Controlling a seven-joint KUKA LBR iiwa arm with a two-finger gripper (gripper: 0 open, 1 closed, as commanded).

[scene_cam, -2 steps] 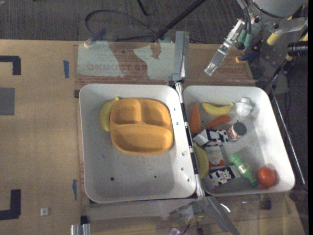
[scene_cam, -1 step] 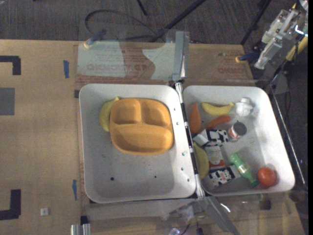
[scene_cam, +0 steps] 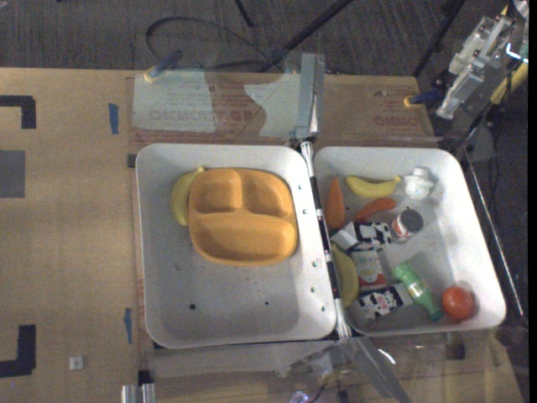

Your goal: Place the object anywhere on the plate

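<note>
Above the counter (scene_cam: pixel 67 225), the hand (scene_cam: pixel 460 86) hangs beyond the far right corner of the right bin (scene_cam: pixel 485 225), well apart from everything inside it. From this angle you cannot tell whether it is spread or pressed together, and you see nothing held in it.

In the left bin (scene_cam: pixel 159 292), the orange divided plate (scene_cam: pixel 243 217) sits toward the far side, with its three compartments facing up. A yellow banana (scene_cam: pixel 179 198) lies on the bin floor against the plate's left rim, partly tucked under it.

You cannot tell which item is the one to be placed. The rest of the candidates are crowded into the right bin:
- A second banana (scene_cam: pixel 372 186) lies near the far wall.
- A white bottle (scene_cam: pixel 418 183) lies just right of that banana.
- A carrot (scene_cam: pixel 336 203) lies along the left wall.
- A red pepper (scene_cam: pixel 375 209) slants beside the carrot.
- A small can (scene_cam: pixel 408 223) lies near the middle.
- A milk carton (scene_cam: pixel 362 235) with cow spots lies left of the can.
- A second spotted carton (scene_cam: pixel 377 300) lies nearer to you.
- A pale package (scene_cam: pixel 367 267) lies between the two cartons.
- A third banana (scene_cam: pixel 346 274) runs along the left wall beside that package.
- A green bottle (scene_cam: pixel 417 289) lies tilted toward the near right corner.
- A tomato (scene_cam: pixel 458 302) sits just beside the green bottle.
</note>
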